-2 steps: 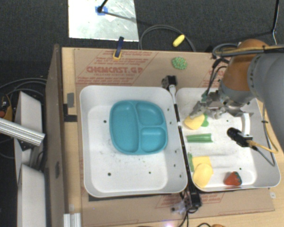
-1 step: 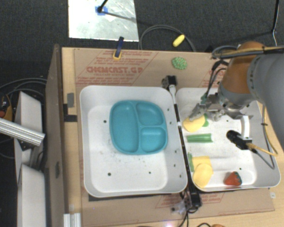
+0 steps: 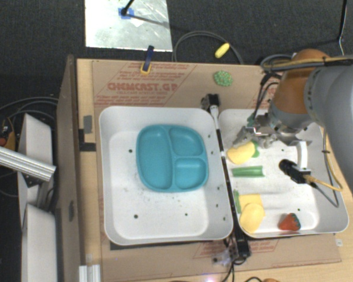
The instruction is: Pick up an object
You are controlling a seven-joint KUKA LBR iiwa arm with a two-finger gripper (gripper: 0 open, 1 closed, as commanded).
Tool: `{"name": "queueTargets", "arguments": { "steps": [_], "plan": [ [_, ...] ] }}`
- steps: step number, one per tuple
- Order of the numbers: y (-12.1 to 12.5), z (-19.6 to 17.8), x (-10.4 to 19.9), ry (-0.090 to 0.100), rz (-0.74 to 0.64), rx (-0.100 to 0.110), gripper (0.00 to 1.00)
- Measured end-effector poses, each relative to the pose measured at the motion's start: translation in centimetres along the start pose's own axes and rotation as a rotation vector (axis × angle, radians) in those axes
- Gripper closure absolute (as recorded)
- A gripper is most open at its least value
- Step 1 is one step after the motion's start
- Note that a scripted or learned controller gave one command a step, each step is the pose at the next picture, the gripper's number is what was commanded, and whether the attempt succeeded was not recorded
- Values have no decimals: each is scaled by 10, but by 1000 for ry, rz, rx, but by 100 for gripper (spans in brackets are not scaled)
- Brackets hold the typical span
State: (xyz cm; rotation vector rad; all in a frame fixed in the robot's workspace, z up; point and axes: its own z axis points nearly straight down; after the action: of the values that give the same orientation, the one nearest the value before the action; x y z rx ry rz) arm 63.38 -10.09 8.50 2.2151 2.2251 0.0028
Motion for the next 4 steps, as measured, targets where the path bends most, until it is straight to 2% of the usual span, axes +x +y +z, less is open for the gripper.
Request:
{"name": "queueTargets", "arguments": {
  "steps": [2, 3, 4],
  "plan": [
    [-14, 0, -7, -1, 3, 2, 0],
    [-44, 0, 1, 0, 4, 3, 0],
    [24, -1, 6, -1, -2, -6, 0]
  ]
}}
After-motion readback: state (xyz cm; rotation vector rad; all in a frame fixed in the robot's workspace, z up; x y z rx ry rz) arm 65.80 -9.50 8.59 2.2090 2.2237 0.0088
